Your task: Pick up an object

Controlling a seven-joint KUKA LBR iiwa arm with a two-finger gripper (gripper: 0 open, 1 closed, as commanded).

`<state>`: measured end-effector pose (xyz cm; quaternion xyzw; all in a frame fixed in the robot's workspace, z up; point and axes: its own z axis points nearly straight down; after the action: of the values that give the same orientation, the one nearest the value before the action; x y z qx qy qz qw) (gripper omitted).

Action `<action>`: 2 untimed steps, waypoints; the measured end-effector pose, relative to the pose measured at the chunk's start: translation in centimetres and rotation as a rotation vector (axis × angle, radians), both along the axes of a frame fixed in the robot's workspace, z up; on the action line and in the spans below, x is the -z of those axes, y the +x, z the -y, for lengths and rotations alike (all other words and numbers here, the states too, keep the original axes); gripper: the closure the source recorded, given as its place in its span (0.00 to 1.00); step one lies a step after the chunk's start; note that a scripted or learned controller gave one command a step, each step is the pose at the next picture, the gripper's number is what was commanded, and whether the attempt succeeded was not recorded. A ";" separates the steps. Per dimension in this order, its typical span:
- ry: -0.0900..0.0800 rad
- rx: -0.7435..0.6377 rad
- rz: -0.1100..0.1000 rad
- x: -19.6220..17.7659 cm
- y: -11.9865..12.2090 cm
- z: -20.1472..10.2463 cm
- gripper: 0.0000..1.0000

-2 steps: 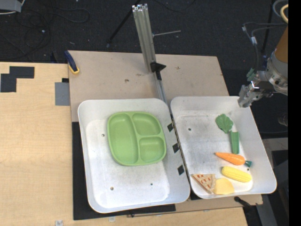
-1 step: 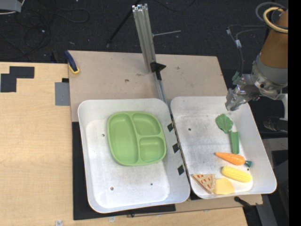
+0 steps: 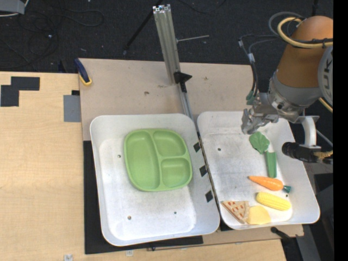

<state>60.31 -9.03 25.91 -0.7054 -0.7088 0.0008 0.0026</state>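
Note:
My gripper (image 3: 251, 125) hangs over the upper part of the right bin (image 3: 228, 162), just left of and above the head of a green spatula (image 3: 265, 150). The spatula lies on the bin floor with its handle pointing toward the near edge. Below it lie an orange carrot (image 3: 266, 182), a yellow corn cob (image 3: 273, 201), a pale yellow piece (image 3: 259, 215) and a pizza slice (image 3: 236, 209). Nothing shows between the fingers.
The left bin (image 3: 109, 200) holds a green divided plate (image 3: 158, 159). An upright metal post (image 3: 167, 42) stands behind the bins. The arm's orange band (image 3: 307, 48) looms over the right bin's far right corner.

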 end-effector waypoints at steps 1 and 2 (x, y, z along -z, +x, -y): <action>0.000 -0.001 0.001 -0.3 -0.9 -5.7 1.00; 0.000 -0.001 0.000 -0.5 -1.7 -10.5 1.00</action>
<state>58.56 1.50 26.38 -0.7052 -0.7090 0.0010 0.0025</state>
